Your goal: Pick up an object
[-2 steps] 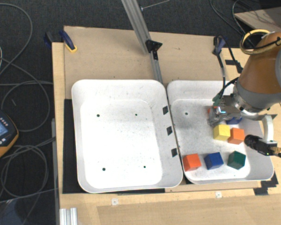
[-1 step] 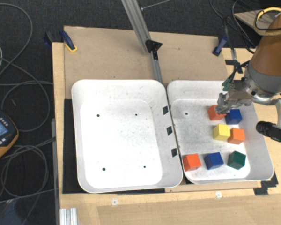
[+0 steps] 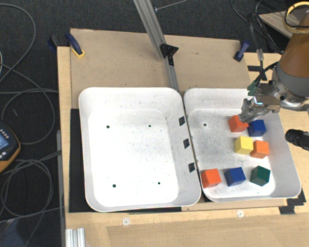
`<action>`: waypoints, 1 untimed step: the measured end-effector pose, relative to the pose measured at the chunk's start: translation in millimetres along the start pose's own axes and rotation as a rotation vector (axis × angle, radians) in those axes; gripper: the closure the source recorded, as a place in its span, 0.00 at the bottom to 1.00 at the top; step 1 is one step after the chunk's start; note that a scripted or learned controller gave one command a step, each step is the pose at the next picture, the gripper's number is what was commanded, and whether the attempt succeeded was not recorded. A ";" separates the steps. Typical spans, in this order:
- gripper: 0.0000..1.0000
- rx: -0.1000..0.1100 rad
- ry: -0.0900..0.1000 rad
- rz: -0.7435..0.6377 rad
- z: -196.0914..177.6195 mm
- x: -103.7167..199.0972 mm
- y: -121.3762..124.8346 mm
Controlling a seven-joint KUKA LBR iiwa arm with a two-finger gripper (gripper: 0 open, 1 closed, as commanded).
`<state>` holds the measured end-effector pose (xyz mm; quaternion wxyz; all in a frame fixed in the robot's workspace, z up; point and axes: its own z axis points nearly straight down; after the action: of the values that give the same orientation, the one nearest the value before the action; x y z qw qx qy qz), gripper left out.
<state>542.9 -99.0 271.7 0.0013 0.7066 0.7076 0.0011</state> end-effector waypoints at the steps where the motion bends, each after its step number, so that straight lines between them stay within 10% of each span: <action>1: 1.00 0.006 0.003 -0.004 16.7 54.1 -2.4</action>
<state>540.4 -44.9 254.9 -0.0017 0.7050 0.7092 0.0002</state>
